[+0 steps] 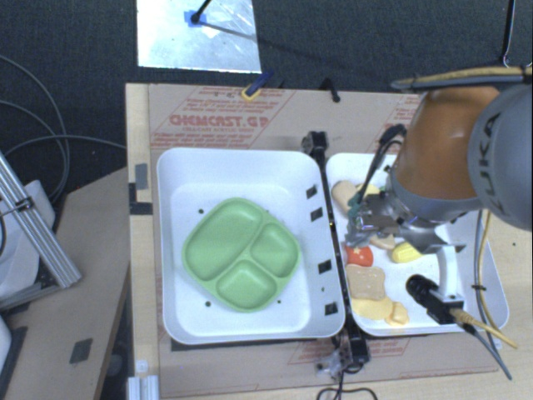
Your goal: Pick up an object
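Note:
My gripper hangs low over the upper left part of the right bin, its metal body just above several toy foods. Beneath and around it lie a pale tan piece, a red piece, a yellow piece and a beige piece. Nearer the front sit a tan bread slice and a yellow chunk. The arm's orange band and grey wrist hide the back of that bin.
The left bin holds a green three-compartment plate. A black divider with clips runs between the bins. Cardboard lies under both bins, and a metal frame stands at the far left.

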